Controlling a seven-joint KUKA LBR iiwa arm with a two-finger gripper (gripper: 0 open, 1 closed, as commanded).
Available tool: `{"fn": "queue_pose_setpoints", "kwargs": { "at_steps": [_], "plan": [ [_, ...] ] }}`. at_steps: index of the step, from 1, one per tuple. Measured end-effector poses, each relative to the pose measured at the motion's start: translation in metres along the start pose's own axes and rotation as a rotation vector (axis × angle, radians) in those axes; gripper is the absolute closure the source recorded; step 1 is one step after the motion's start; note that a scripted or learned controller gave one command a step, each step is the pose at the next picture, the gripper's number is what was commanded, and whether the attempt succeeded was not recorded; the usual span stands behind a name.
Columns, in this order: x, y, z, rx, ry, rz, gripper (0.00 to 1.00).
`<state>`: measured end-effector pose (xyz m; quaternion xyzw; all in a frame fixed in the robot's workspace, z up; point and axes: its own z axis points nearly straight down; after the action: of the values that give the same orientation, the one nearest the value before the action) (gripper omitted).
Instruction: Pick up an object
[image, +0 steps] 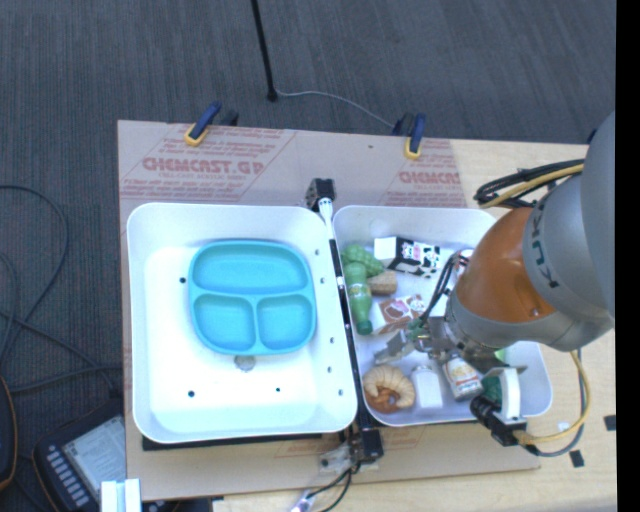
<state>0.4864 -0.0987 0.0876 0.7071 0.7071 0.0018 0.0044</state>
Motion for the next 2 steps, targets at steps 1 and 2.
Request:
{"fn": "queue_pose_setpoints", "kwargs": {
  "at_steps": [1, 2],
  "plan": [
    [-0.0003, 0.0013, -0.0111, -0.003, 0.000, 0.001, 1.00],
    [-0.0004, 0.0012, -0.0111, -0.003, 0.000, 0.001, 0.00]
  ]
}}
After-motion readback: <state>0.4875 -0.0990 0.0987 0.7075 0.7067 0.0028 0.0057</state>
